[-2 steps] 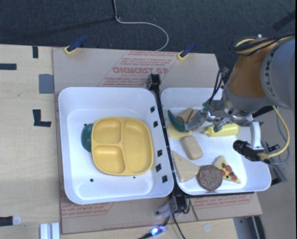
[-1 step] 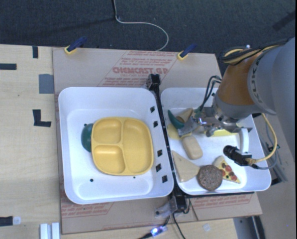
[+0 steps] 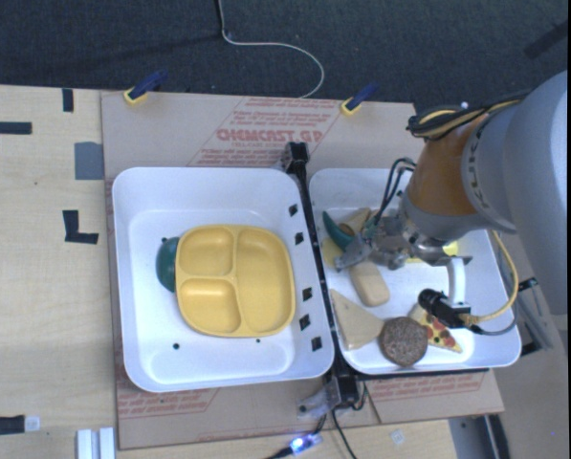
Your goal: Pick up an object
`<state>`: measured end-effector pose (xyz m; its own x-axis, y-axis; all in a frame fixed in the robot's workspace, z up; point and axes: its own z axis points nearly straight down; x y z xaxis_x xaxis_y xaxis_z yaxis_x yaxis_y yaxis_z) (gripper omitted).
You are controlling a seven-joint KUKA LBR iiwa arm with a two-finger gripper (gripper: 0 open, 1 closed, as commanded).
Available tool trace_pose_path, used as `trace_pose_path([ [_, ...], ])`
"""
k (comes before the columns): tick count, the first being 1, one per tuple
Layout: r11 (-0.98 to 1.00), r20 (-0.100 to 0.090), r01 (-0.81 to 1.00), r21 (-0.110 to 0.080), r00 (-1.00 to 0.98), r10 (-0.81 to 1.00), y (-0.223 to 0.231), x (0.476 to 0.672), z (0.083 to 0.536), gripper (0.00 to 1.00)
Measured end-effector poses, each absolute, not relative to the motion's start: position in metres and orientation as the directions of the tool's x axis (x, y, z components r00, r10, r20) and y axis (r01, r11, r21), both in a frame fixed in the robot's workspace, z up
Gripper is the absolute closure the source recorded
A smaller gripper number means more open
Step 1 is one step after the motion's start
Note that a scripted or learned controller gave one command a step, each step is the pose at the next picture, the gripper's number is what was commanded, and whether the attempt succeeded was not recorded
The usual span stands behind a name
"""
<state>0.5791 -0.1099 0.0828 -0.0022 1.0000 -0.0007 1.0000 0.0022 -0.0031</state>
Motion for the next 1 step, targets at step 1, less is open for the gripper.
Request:
trace_pose_path([
  [1,0.003,-0.002,1.0,0.0,-0.003,1.0,-0.1102,0.5798,0.0952,1.0],
])
